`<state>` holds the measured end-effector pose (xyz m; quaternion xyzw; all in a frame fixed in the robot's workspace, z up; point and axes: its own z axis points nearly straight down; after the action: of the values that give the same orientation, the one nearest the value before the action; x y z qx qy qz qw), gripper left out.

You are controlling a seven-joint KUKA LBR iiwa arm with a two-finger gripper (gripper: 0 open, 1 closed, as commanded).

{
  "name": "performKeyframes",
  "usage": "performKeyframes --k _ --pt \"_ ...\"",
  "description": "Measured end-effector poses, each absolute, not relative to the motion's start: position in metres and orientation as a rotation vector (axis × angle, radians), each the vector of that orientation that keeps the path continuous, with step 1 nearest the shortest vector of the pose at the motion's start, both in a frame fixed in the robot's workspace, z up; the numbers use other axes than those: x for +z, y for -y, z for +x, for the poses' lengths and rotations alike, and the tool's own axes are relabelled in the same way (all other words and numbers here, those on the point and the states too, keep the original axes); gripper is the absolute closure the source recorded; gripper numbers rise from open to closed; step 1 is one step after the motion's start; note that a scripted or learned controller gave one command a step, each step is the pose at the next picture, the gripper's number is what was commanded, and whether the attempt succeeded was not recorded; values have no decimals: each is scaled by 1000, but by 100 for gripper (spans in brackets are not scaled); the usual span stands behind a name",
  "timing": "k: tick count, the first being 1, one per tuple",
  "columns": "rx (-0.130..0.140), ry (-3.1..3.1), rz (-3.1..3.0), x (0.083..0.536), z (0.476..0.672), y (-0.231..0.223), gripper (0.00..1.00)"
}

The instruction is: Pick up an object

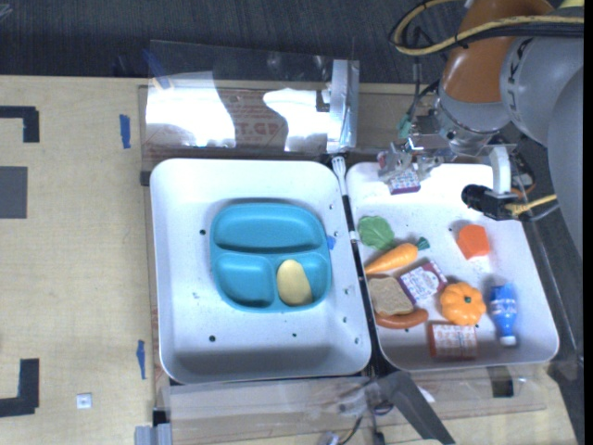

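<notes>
Your arm (547, 72) is smooth rounded grey casing, with a glossy orange band (486, 49) above the wrist. Yellow and black cables (435, 21) loop over the orange section, and more thin yellow wiring trails by a black fitting (486, 199) lower down. The wrist end is a cluttered metal assembly (417, 151) with small brackets, wires and a pale tag-like plate underneath.
</notes>
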<state>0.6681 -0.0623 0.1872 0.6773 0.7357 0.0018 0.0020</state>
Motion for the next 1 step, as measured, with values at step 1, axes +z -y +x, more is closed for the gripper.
performKeyframes --k 1 --pt "2 -2412 2015 203 623 1 100"
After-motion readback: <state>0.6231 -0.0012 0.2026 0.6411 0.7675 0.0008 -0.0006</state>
